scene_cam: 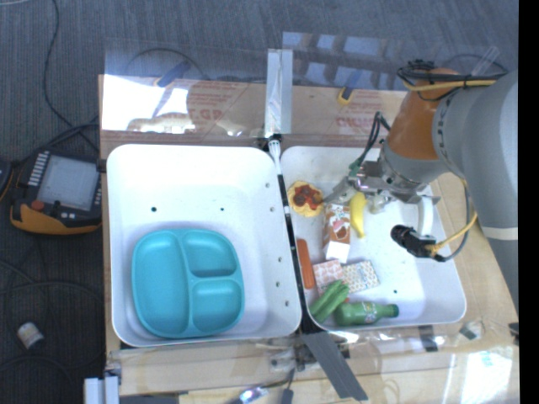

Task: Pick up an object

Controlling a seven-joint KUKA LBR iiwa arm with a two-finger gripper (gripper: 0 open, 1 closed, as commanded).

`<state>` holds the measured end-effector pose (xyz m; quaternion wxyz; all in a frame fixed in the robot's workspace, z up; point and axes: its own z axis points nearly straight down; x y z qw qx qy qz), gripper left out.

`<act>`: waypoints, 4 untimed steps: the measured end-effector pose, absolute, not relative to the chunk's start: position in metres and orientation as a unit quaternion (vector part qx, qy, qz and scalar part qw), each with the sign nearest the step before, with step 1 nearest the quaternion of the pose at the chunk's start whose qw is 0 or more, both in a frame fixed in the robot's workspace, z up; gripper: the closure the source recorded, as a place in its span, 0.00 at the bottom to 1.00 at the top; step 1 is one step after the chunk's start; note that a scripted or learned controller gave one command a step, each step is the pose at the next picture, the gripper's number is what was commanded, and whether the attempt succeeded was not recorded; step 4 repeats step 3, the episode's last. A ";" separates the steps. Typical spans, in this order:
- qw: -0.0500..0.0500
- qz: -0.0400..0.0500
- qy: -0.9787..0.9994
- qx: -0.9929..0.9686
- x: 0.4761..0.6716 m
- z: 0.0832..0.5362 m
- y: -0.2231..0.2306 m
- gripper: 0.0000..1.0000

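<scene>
Two white bins sit side by side in front of you: the left bin [168, 175] carries a teal divided plate [187, 281], and the right bin [438, 293] holds the clutter. Red lettering shows on the cardboard [219, 108] behind the bins, but you cannot read it, and the print on the packets is too small to make out.

Look at the banana [358, 215] near the middle of the right bin. It is yellow, slim and slightly curved, with its long axis running almost straight from the far side toward the near side. Its upper end sits right under the gripper [368, 185], which hangs low over it. You cannot tell how wide the jaws stand or whether they grip anything.

Just beside it lie a small pizza-like disc [305, 198], a red-and-white packet [338, 230], a green bottle [365, 312] and a green cucumber [328, 300].
</scene>
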<state>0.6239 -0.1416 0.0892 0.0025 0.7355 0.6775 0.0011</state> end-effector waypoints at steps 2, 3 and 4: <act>-0.002 -0.003 0.739 0.673 0.653 0.089 -0.145 1.00; 0.000 -0.001 0.776 0.630 0.644 0.184 -0.076 1.00; 0.000 -0.001 0.776 0.630 0.644 0.184 -0.076 1.00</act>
